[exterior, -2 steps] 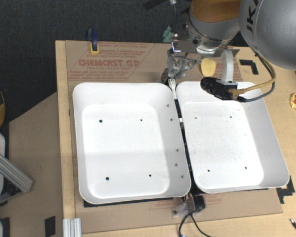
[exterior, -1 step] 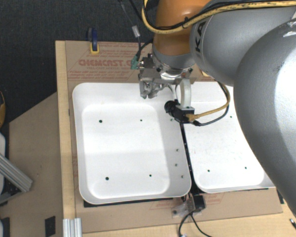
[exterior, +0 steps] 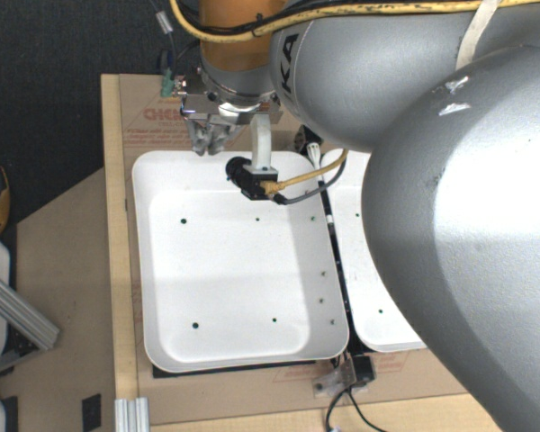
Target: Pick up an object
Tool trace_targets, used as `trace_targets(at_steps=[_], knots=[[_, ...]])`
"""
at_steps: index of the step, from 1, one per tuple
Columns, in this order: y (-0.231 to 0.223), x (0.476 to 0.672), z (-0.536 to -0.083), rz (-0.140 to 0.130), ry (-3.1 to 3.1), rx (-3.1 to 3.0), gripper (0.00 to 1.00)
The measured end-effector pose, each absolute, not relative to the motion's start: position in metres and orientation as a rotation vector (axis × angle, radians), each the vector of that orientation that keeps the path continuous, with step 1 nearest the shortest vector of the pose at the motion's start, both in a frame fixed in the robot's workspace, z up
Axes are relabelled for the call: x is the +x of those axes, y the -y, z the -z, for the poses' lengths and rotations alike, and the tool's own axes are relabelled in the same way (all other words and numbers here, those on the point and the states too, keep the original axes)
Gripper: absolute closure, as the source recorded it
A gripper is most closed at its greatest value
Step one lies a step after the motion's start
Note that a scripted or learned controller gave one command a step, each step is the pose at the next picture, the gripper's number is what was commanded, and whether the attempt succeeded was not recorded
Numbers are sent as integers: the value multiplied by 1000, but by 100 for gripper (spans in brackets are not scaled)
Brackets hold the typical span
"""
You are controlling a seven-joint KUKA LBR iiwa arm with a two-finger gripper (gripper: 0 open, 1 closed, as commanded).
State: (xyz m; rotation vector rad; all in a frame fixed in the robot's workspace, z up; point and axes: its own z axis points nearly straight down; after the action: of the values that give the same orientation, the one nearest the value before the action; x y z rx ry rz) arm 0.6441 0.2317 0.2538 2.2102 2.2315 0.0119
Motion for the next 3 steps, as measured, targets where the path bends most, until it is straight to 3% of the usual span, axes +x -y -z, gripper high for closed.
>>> trace_targets(at_steps=[1,2,3], knots=[[-225,628,-305,-10,-2221,2218,100],[-206,609,-317,4,-2222,2224,100],[-209,578,-331,3,-2225,2221,100]])
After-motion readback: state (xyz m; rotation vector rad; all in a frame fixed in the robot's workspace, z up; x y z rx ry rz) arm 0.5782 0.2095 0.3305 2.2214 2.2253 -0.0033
